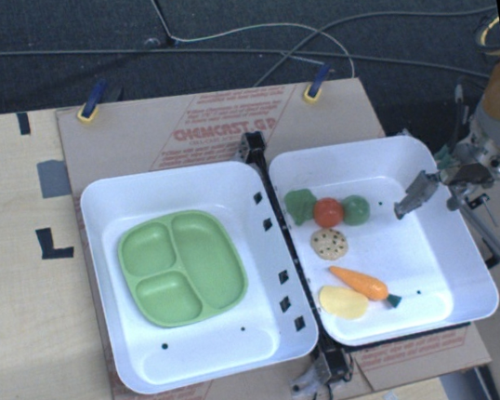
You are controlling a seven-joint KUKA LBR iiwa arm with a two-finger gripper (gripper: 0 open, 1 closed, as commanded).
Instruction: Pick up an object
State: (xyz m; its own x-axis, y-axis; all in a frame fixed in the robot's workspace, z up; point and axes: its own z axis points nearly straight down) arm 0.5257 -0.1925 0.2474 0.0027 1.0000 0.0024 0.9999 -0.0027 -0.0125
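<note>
While the gripper hangs over the right rim of the right bin, its dark fingers slant down toward the bin floor; whether they are spread or closed cannot be told, and nothing shows between them. To its left, well apart, lie the objects: a green toy vegetable, a red tomato touching it, and a round green piece just beside the tomato, nearest the gripper. Below them sits a speckled cookie, then an orange carrot and a pale yellow piece touching the carrot's lower side. The left bin holds a green three-compartment tray.
</note>
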